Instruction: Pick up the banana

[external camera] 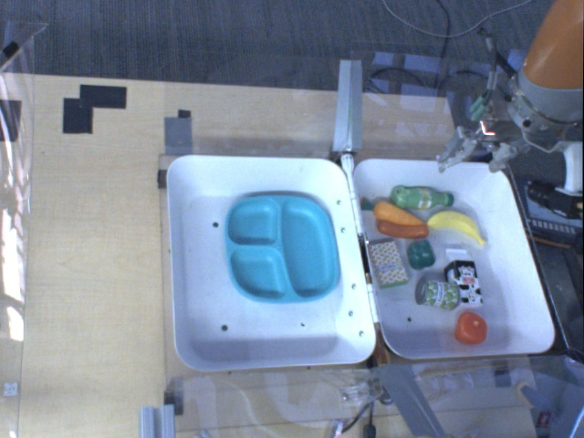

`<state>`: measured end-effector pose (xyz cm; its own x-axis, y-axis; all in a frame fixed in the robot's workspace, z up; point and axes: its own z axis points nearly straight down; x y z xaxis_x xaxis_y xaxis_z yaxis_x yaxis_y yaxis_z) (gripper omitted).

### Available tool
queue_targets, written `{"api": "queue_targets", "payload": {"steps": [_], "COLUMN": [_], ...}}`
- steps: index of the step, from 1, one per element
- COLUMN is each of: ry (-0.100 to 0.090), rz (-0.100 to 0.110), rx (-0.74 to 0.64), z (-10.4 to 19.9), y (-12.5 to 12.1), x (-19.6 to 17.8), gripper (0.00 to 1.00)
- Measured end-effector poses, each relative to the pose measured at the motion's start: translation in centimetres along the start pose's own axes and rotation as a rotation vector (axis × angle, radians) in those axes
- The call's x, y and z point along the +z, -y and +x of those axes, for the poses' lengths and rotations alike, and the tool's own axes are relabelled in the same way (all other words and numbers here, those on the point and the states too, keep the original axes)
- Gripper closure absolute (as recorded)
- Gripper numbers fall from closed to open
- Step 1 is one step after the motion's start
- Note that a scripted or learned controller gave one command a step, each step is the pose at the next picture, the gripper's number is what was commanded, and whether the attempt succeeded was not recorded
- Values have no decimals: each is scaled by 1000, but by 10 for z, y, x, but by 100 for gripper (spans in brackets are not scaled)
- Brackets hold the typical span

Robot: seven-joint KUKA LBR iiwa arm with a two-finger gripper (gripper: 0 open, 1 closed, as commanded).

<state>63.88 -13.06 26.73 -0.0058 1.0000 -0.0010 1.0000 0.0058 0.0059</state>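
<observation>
A yellow banana [459,225] lies in the right bin [527,272], towards its back right, just right of an orange carrot [401,215]. My gripper [476,150] hangs over the back rim of that bin, above and behind the banana. Its two fingers are spread apart with nothing between them. The banana lies free, apart from the gripper.
A green bottle [420,196], a dark green cup [421,254], a patterned packet [389,263], a green can [441,294], a black-and-white carton [464,278] and a red tomato [471,328] share the right bin. A blue divided plate [278,246] sits in the left bin [192,272].
</observation>
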Motion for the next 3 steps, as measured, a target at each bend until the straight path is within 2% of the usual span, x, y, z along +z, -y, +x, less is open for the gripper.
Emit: {"api": "queue_targets", "payload": {"steps": [1,2,3], "ry": [-1,1,0], "rz": [1,-8,-1], "rx": [-225,-227,-179], "z": [-11,-10,7], "y": [48,45,103], "x": [130,117,97], "gripper": [0,100,100]}}
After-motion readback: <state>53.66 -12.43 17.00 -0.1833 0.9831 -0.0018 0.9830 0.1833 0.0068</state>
